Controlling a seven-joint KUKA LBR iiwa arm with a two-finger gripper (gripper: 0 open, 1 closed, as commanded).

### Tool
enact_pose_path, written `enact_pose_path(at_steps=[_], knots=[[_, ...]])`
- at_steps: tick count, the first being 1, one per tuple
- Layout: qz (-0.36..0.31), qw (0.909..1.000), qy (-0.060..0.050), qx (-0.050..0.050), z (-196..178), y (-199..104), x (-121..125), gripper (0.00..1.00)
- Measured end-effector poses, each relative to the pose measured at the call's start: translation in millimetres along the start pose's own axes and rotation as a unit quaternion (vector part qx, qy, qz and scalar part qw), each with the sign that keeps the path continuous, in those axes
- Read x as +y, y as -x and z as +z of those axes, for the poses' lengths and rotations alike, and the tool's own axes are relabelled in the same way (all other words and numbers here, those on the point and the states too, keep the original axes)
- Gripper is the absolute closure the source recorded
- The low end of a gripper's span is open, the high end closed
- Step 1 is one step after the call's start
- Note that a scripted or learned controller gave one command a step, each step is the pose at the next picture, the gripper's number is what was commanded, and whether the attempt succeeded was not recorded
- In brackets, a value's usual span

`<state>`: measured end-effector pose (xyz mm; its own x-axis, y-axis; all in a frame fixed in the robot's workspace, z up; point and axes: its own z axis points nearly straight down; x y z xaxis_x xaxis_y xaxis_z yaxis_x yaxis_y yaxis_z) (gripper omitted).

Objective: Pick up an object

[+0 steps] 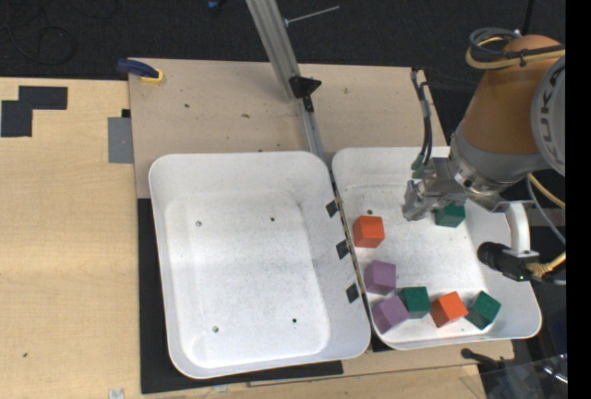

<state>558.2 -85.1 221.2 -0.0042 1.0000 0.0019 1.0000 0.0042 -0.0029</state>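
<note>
The tool (pixel 423 200) is low in the right bin (pixel 392 168), next to a green block (pixel 451 216). I cannot tell how it is set. More blocks sit near the bin's front edge.

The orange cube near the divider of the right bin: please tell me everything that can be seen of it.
The orange cube is a small block with a matte, solid look. It rests flat on the floor of the right bin, close to the left wall, standing alone and touching no other block. The purple cube lies below it in the picture, the claw to its right.
</note>
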Motion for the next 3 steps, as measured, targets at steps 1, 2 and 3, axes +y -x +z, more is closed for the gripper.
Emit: enact_pose_path(at_steps=[1,2,3], knots=[[0.000,1.0000,-0.001,0.000,4.8,-47.1,6.0,1.00],[0.000,1.0000,0.000,0.000,11.9,-100.8,21.8,1.00],[0.000,1.0000,0.000,0.000,12.7,-144.3,41.7,1.00]])
